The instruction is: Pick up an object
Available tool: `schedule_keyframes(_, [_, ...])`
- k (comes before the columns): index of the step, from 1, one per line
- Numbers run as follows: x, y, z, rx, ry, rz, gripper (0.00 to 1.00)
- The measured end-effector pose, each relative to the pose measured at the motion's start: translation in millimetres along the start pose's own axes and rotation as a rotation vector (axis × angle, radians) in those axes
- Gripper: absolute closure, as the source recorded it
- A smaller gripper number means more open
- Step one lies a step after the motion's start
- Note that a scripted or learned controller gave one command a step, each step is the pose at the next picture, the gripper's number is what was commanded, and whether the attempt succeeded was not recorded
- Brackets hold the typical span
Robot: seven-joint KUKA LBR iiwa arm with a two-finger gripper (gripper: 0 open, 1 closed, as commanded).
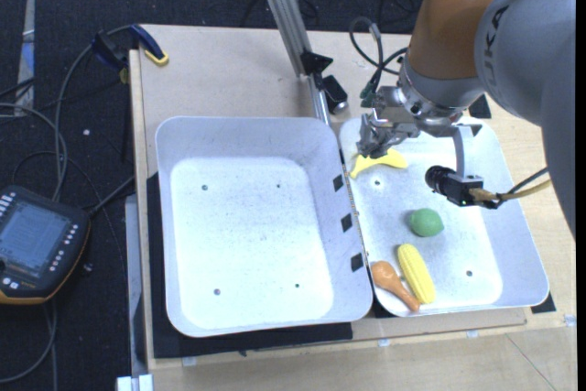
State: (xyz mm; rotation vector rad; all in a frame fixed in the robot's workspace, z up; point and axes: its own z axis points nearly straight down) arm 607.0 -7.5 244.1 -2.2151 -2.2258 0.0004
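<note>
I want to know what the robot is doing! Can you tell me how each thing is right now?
gripper: low over the banana, nothing seen held
banana: lying flat in the right bin
green ball: resting, untouched
corn: lying flat
orange gourd: lying beside the corn

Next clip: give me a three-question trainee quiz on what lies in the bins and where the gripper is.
1. True or false: the banana lies in the left bin.
2. Which lies closest to the right bin's near edge: A) green ball B) corn C) banana?
3. Fill in: the gripper is directly over the ____.

Key: 1 false, it lies in the right bin; 2 B; 3 banana.
</note>
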Motion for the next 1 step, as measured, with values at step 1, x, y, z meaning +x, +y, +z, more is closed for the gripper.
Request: schedule_keyframes(1, [58.3,8.9,-2.4,-0.001,0.001,0.0,1.0])
